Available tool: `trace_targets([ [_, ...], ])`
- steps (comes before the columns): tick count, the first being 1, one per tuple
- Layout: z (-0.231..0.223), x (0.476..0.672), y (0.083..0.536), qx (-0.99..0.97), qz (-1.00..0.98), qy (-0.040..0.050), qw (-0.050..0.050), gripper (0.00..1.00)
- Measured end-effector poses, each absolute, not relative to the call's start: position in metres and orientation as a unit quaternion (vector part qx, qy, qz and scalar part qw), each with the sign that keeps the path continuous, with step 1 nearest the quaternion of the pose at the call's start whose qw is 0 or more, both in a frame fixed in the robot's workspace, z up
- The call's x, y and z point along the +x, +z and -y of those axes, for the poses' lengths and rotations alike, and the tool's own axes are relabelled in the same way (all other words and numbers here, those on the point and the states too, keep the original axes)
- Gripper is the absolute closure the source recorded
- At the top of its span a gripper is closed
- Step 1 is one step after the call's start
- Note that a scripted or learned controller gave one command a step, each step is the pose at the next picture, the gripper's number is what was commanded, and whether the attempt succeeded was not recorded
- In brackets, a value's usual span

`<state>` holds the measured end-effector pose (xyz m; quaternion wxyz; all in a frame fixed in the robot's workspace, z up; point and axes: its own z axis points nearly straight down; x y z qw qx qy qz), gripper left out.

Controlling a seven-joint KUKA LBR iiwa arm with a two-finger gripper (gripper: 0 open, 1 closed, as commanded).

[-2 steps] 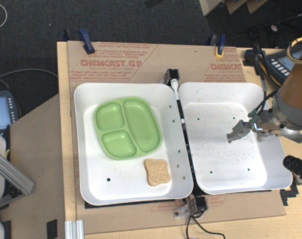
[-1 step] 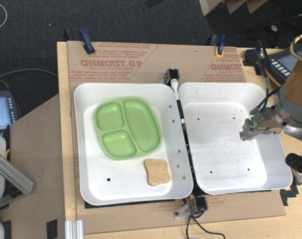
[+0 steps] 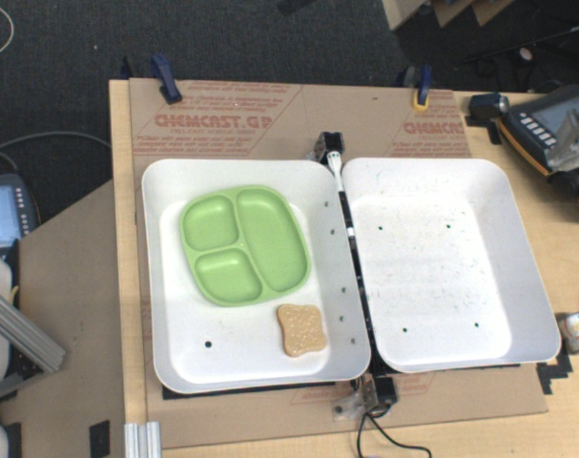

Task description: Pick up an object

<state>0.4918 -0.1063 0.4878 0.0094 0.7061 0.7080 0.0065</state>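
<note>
Starting out: can't tell my gripper's state, next I'd reach for the tan bread-slice toy (image 3: 301, 329) near the green divided plastic plate (image 3: 244, 244) in the left white bin (image 3: 165, 284).

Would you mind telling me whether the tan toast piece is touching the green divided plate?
Apart. The camera view shows white bin floor between the toast piece and plate.

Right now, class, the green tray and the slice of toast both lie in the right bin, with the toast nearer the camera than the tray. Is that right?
Not quite. The camera view shows the green tray and the toast in the left bin, not the right bin. The rest holds: the toast lies nearer the camera than the tray.
</note>
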Motion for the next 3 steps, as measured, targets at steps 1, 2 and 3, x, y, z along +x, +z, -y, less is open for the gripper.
trace_targets([
  [1, 0.084, 0.478, 0.387, 0.707, -0.707, -0.0029, -0.004, 1.00],
  [2, 0.103, 0.529, 0.544, 0.707, -0.708, 0.0055, 0.009, 1.00],
  [3, 0.075, 0.477, 0.484, 0.706, -0.708, -0.0017, -0.003, 1.00],
])
